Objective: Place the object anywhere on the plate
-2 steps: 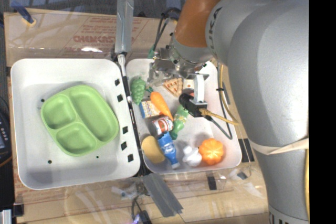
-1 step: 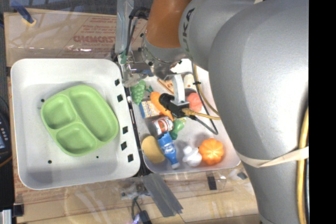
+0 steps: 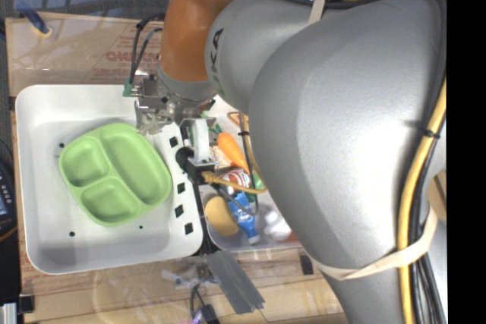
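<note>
- The green plate (image 3: 114,171), with three compartments, lies in the left bin (image 3: 45,239), left of the frame's centre and turned at a slant.
- The gripper (image 3: 152,121) sits just above the plate's upper right rim, over the upper right part of the left bin.
- Whether the gripper is open or closed cannot be told, and nothing can be seen in its grasp.
- The arm (image 3: 342,125) covers most of the right half of the frame; its orange band (image 3: 190,34) is at upper centre.
- The right bin (image 3: 228,245) is largely hidden under the arm, with only a strip showing at lower centre.
- In that strip lie a carrot (image 3: 230,150), a red-and-white packet (image 3: 235,178), a yellow lump (image 3: 220,216) and a blue tube (image 3: 244,215), crowded close together.
- Which of these is the object to be placed cannot be told; all are in the right bin, apart from the plate.
- The bench (image 3: 76,49) shows at the upper left, behind the left bin.
</note>
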Robot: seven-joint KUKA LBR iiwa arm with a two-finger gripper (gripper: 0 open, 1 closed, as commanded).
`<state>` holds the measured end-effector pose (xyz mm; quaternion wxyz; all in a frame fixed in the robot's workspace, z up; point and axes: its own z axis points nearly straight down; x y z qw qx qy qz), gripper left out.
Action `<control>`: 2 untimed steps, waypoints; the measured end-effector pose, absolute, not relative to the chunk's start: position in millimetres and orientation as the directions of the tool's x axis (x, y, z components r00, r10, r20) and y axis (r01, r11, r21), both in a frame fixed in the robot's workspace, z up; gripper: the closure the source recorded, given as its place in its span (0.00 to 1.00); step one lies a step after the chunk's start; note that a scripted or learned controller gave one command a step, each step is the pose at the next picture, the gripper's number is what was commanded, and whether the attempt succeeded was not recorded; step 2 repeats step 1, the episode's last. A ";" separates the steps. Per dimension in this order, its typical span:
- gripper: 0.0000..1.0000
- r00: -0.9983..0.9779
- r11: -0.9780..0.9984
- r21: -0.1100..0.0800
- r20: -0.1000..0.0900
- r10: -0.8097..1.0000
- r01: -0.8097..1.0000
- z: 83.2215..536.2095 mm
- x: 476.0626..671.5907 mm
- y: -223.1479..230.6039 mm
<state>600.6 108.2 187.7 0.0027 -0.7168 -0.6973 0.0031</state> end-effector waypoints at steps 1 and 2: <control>0.00 0.028 -0.028 -0.008 -0.001 1.000 1.000 187.7 600.7 107.5; 0.00 0.028 -0.028 -0.008 -0.001 1.000 1.000 187.7 600.7 107.5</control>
